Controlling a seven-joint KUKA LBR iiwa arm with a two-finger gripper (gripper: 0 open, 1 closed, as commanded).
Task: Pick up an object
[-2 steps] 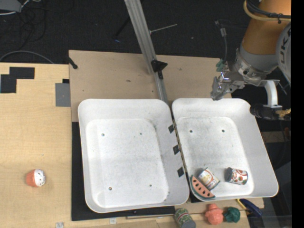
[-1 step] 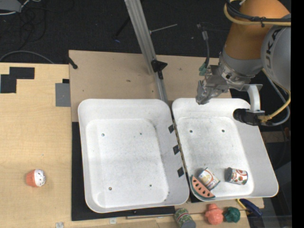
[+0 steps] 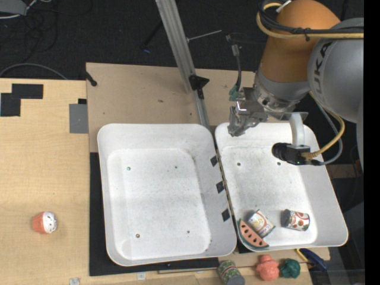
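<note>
My gripper (image 3: pixel 237 126) hangs over the far left corner of the right bin (image 3: pixel 279 177), with nothing visible in it. At that bin's near edge lie a small can with a cream label (image 3: pixel 260 222), a second small can with a red and white label (image 3: pixel 295 219), and a watermelon slice (image 3: pixel 253 237). All three lie well in front of the gripper, toward the near side.
The left bin (image 3: pixel 154 192) sits beside the right one. A metal rail (image 3: pixel 181 46) slants up behind the bins. A red and white ball-like toy (image 3: pixel 44 222) lies on the bench at left. A small can (image 3: pixel 227 272) and red (image 3: pixel 267 268) and green (image 3: pixel 290 268) toys sit in front of the right bin.
</note>
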